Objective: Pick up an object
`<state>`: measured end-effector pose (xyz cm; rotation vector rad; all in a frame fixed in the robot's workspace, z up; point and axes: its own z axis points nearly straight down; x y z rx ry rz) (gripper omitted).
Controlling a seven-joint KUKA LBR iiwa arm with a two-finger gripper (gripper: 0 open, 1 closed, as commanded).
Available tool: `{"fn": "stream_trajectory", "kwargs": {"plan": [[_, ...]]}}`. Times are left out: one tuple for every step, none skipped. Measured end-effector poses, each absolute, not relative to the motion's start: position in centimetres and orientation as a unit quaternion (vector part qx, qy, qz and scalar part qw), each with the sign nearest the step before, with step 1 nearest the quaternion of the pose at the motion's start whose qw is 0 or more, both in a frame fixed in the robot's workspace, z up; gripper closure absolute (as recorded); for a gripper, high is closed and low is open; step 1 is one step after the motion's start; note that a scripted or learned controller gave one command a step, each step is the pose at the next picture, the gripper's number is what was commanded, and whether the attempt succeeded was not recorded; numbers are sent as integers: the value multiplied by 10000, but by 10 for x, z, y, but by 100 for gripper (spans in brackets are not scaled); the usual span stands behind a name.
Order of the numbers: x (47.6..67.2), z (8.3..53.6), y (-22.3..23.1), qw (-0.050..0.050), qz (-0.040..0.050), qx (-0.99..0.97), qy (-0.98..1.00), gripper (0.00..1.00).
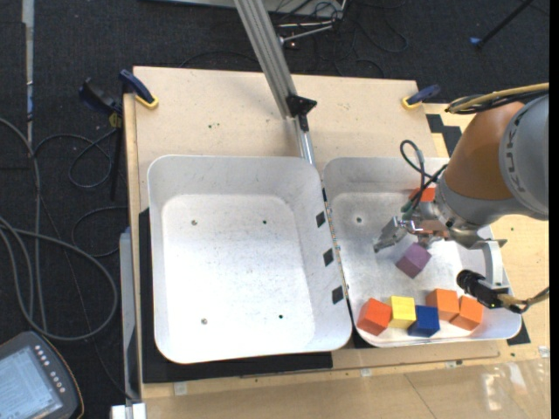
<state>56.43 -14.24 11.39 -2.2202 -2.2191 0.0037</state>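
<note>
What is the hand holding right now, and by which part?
It cannot be told: the purple block sits right at the hand, but no grip on it is visible.

- The bench (227,112) is a pale board set on dark carpet.
- Two white bins lie on it side by side, their inner edges touching: the left bin (166,260) and the right bin (367,190).
- Clamps grip the far edge at the left corner (138,90) and the right corner (421,96).
- A metal pole (271,59) slants over the far side.
</note>
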Motion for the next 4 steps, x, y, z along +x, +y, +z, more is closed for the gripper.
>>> {"fn": "stream_trajectory", "kwargs": {"plan": [[566, 96, -143, -22, -3, -7071, -7071, 0], [566, 107, -143, -31, -12, -7075, -7067, 100], [558, 159, -141, -25, -14, -7068, -7074, 100], [559, 213, -141, -36, -18, -7061, -7081, 100]]}}
